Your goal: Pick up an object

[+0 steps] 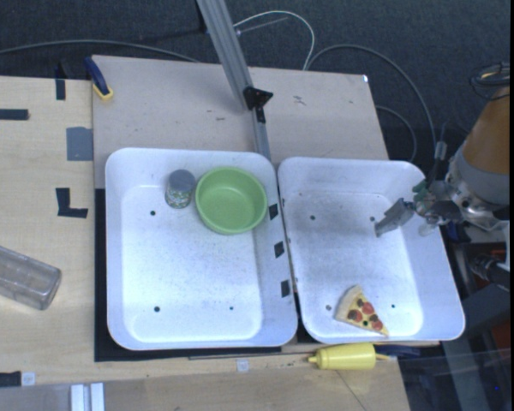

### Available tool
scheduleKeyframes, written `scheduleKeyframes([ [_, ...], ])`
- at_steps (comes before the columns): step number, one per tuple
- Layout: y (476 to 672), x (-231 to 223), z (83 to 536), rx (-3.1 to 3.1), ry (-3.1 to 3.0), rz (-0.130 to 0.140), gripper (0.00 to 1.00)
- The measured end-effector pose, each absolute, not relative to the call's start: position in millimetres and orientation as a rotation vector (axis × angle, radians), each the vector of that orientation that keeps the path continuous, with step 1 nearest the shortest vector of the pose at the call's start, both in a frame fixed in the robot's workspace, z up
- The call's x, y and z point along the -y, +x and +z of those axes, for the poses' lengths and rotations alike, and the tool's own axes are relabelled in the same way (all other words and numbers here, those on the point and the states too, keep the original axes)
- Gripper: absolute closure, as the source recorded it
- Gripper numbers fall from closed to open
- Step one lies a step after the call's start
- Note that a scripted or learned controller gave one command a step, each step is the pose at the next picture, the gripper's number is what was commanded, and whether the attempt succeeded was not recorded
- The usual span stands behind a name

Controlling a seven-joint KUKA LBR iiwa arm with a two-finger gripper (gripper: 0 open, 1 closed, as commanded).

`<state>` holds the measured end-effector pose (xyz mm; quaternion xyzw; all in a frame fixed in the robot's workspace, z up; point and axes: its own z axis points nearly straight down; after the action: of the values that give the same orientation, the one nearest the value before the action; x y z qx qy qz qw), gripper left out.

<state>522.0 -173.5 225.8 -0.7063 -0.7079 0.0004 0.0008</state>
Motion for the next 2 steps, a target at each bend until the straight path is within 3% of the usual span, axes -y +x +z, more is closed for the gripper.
scheduleKeyframes([
  [1, 522.0, 173.6, 225.8, 2.223, -2.218, 0.001, 0.0],
  [2, 522.5, 177.6, 181.2, 2.219, -2.217, 0.006, 0.0],
])
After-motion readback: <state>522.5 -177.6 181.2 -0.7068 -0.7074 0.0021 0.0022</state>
